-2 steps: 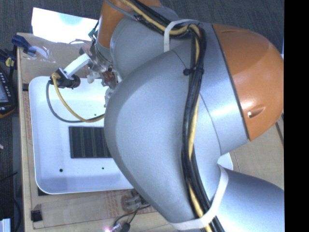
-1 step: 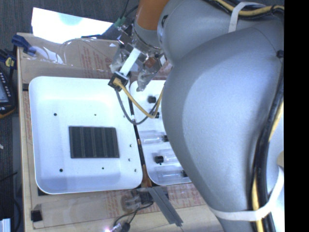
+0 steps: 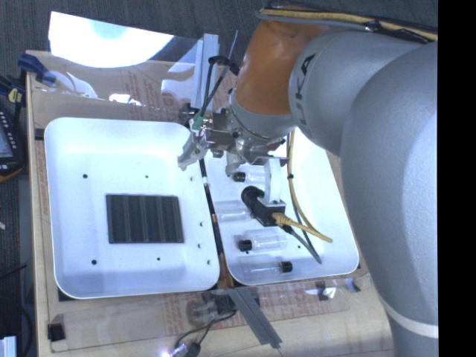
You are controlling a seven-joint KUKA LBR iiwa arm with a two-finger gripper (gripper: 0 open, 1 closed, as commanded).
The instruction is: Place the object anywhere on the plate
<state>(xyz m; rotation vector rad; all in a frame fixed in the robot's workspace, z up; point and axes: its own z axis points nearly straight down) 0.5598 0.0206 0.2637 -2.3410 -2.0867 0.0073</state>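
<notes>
Bench and bins
The left-hand white bin [image 3: 71, 199] and the right-hand white bin [image 3: 323, 207] sat side by side on the wooden bench [image 3: 134, 314]; a grey metal bar [image 3: 256, 318] lay just below them.

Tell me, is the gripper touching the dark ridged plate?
Apart. The camera view shows the gripper above the bins' shared edge, with bare white floor of the left bin between it and the dark ridged plate.

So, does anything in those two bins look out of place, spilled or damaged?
Nothing stands out. The dark ribbed plate lies flat and square in the left bin. The clear, black-capped tubes lie on their sides in the right bin, apart from one another, with nothing spilled.
</notes>
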